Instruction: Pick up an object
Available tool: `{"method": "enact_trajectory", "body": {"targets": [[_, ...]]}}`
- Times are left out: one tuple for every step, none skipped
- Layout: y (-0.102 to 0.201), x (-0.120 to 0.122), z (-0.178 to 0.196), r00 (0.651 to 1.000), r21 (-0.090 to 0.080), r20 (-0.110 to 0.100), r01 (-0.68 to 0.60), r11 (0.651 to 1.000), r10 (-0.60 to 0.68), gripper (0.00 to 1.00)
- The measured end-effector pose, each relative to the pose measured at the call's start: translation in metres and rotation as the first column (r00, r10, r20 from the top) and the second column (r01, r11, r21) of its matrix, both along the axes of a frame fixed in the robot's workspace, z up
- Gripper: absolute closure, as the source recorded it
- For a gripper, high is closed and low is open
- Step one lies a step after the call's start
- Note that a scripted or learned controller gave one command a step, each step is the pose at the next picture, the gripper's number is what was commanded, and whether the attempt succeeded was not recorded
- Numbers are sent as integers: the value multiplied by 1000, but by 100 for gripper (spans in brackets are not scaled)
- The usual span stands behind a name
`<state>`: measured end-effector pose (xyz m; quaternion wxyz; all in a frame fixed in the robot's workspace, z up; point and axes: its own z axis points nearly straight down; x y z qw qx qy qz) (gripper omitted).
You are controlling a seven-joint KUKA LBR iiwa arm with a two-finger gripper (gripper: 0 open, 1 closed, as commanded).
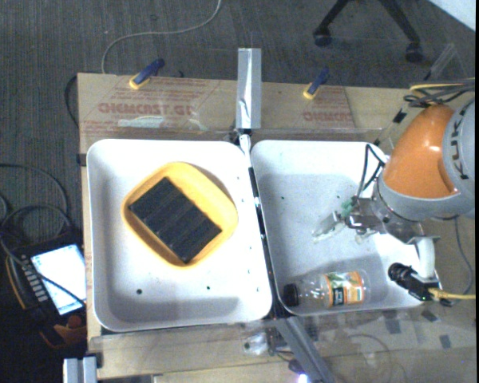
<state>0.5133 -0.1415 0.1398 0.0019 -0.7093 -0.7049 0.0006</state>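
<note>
Just below the gripper (333, 223), bottle (329, 288) waits; finger state I cannot tell, approach step, descend next

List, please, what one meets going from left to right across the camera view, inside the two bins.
Yellow dish holding a dark grid block in the left bin → plastic bottle lying in the right bin → the arm's hand, above that bin's floor.

Bench: brown board (215, 106) with faded red print, under both bins
Clamps: blue and yellow, one at far left (146, 73), one at far right (316, 80)
Post: metal upright (248, 86) at the far edge, between the bins
Floor: dark carpet (48, 30)
Chair: black wheeled base (375, 6), far right
Tablet: lit screen (57, 276), near left on the floor
</note>
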Motion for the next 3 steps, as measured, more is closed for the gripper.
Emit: {"method": "enact_trajectory", "body": {"targets": [[-23,-24,-48,1000,-2,18,-11,1000,11,0],[-59,33,-48,961,6,10,277,961,-277,0],[-39,-26,4,1000,-1,2,10,1000,-10,0]]}}
